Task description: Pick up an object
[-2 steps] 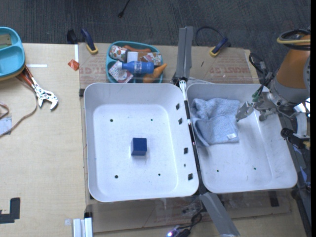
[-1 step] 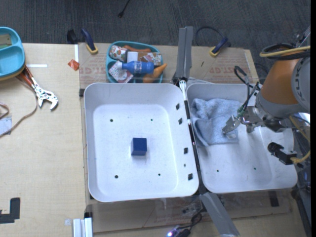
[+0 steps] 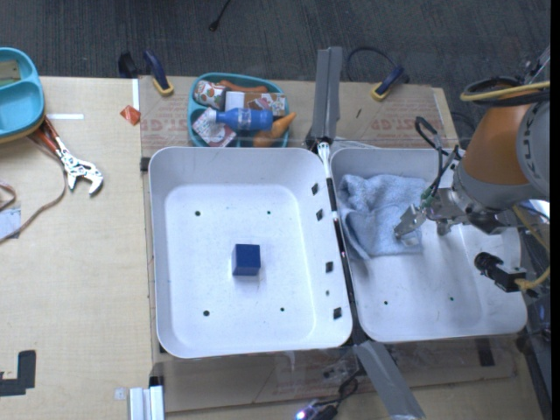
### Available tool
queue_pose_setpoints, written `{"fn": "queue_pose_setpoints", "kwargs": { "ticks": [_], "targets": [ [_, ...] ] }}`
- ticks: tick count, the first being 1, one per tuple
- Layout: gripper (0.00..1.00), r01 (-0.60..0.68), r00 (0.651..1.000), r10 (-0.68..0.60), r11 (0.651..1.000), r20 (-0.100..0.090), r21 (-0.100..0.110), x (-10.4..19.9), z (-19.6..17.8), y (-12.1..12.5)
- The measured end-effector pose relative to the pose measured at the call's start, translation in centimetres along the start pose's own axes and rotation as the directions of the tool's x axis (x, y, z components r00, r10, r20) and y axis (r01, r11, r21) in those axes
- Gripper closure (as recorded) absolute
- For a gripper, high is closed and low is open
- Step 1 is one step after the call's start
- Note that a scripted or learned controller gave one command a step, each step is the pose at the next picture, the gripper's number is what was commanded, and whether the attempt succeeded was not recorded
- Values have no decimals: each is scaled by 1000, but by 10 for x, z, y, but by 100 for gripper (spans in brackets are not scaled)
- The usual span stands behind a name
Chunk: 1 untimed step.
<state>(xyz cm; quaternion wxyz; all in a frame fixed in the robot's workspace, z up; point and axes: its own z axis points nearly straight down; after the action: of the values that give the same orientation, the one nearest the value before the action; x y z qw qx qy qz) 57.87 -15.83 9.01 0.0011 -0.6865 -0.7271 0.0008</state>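
I am watching the end effector (image 3: pixel 409 226) hanging low over the right bin (image 3: pixel 437 318), right at the right edge of the grey cloth (image 3: pixel 378 210). I cannot tell if it is gripping anything, because the tip is small and blurry from up here. The cloth is lying bunched up in the far left part of that bin, touching the left wall. The other thing I could pick is the blue block (image 3: pixel 247 259), which is sitting alone near the middle of the left bin (image 3: pixel 175 234), well apart from the arm (image 3: pixel 494 151).

Here is what I think could go wrong. The cloth is soft and floppy, so a pinch may catch only a thin fold and slip off when I am lifting. It may also drag and snag on the wall between the bins. If I am pushing down too far, the tip could hit the bin floor.

There is lots of open room on the near side of the right bin, where the floor is bare. The far wall and the middle wall are close to the cloth, so I am staying careful there. The black cables (image 3: pixel 437 143) by the wrist are hanging near the far edge and could catch. Going over to the block means lifting up and crossing the middle wall first.
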Motion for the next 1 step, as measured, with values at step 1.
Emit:
{"fn": "queue_pose_setpoints", "kwargs": {
  "ticks": [1],
  "targets": [
    [0,19,1000,-19,1000,2,-2,-46,-27,16]
  ]
}}
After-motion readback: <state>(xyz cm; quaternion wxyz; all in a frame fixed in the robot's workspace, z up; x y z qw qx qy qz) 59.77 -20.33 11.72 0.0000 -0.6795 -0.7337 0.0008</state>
